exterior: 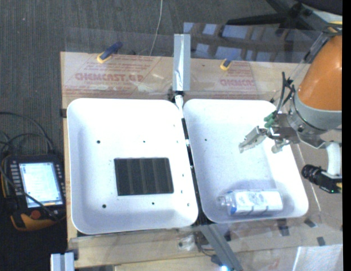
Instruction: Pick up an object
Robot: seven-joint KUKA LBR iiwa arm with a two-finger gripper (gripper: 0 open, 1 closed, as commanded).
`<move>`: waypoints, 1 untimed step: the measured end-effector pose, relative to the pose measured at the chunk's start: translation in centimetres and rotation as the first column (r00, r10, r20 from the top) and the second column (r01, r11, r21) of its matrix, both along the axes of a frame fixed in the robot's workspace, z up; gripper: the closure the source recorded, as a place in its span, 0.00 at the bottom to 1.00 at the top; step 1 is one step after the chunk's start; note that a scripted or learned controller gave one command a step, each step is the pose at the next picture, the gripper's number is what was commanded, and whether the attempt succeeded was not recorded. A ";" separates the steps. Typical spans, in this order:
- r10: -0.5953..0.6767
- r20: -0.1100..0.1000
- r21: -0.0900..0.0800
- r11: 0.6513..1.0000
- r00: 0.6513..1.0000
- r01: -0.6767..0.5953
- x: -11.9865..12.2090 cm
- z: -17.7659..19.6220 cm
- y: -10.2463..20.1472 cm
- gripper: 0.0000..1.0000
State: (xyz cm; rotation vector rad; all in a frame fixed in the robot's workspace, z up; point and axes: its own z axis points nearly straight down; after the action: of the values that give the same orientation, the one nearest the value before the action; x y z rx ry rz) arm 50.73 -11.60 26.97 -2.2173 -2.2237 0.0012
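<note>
bottle [251, 201] in right bin [220, 123], pad [143, 175] in left bin [90, 123]

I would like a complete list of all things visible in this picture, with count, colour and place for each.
shallow plastic bins: two, white, side by side on the bench
flat ribbed rectangular pad: one, dark grey, left bin floor
lying plastic bottle: one, white with blue cap, right bin, near front wall
handheld control pendant: one, orange-edged with lit screen, floor left of bench
clamps: two, yellow and blue, bench rear edge
gripper: one, grey, above right bin, holding nothing
</note>
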 end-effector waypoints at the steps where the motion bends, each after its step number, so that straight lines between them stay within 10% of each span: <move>1: 0.000 0.000 0.000 1.000 1.000 0.000 0.0 0.0 0.0 0.00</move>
State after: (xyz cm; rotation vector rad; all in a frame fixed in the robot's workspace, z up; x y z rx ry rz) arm 50.73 -11.60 26.97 -2.2173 -2.2236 0.0012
